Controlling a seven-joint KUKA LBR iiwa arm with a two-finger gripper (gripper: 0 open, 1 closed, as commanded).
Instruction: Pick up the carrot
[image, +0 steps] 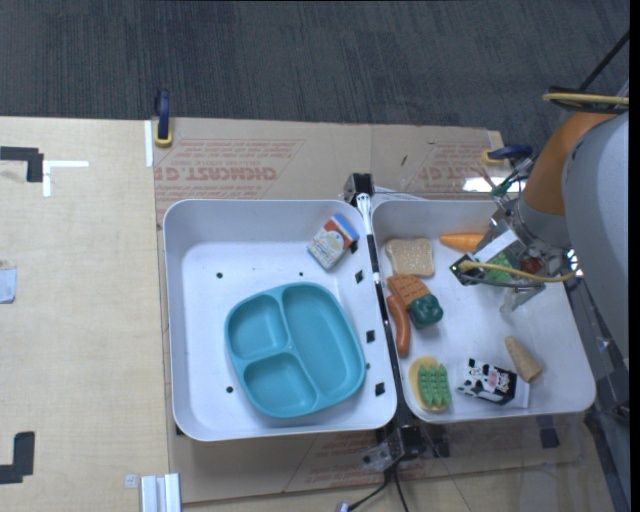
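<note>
Here the carrot, small, orange and tapered, is lying flat in the right bin; the gripper is hovering just beside it, finger state indiscernible.

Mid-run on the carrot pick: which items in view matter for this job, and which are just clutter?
Job items:
carrot, in the right bin
gripper, close beside it

Just lying about:
bread slice
hot dog
green pepper
corn
milk carton
blue divided plate
small box

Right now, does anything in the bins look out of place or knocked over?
Nothing spilled or damaged. In the left bin, a small carton lies tilted against the back wall, apart from the blue tray. The carrot lies flat in the right bin, beside the gripper.
</note>
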